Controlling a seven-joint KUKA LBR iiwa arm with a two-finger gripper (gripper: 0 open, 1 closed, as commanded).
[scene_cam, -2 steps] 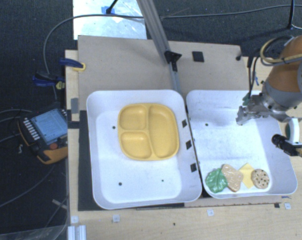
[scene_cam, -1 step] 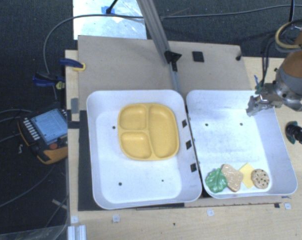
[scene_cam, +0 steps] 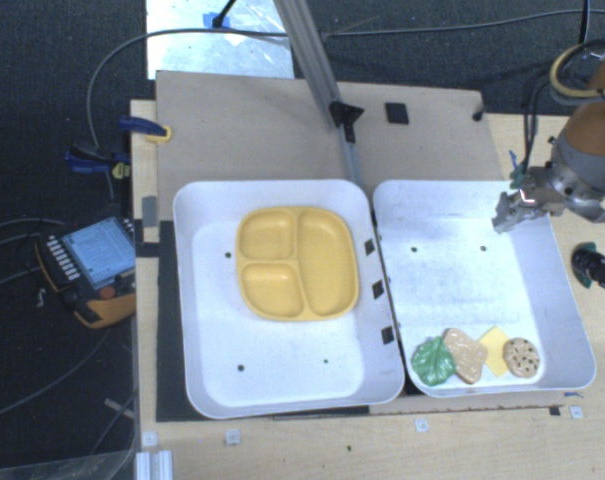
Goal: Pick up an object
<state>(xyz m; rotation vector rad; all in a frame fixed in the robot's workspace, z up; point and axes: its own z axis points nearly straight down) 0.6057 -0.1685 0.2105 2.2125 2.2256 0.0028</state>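
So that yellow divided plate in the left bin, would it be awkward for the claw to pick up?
Probably. The yellow divided plate lies flat in the left bin, so only its low rim offers a grip. It looks like stiff moulded plastic, likely light and unbending. Its smooth surface might slip, or slide along the bin floor if nudged.

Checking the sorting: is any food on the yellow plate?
No. The yellow plate in the left bin is bare; the four food pieces, cookie included, lie in the right bin.

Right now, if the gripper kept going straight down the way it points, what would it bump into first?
Probably the bare floor of the right white bin, near its far right corner. The gripper seems to point down there, though depth is unclear.
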